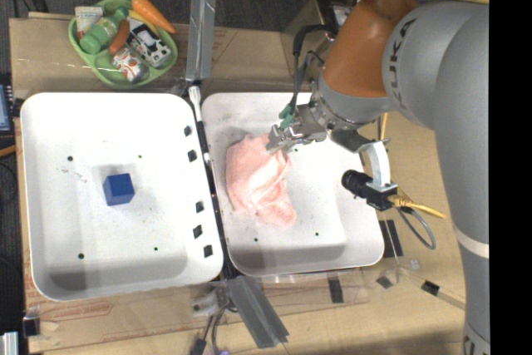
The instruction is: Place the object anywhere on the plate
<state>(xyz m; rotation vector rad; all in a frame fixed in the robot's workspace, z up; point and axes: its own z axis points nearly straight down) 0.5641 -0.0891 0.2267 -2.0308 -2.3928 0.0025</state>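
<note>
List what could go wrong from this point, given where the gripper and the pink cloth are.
1. The gripper sits at the top edge of the pink cloth in the right bin; a pinch that shallow may slip, or the limp cloth may drag along the bin floor.
2. I can make out no plate in either bin, so the drop spot is unclear.
3. The blue cube lies in the left bin; the wrong object may be targeted.

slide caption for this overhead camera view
KUKA gripper at the pink cloth in the right bin; blue cube sits in the left bin.
</note>
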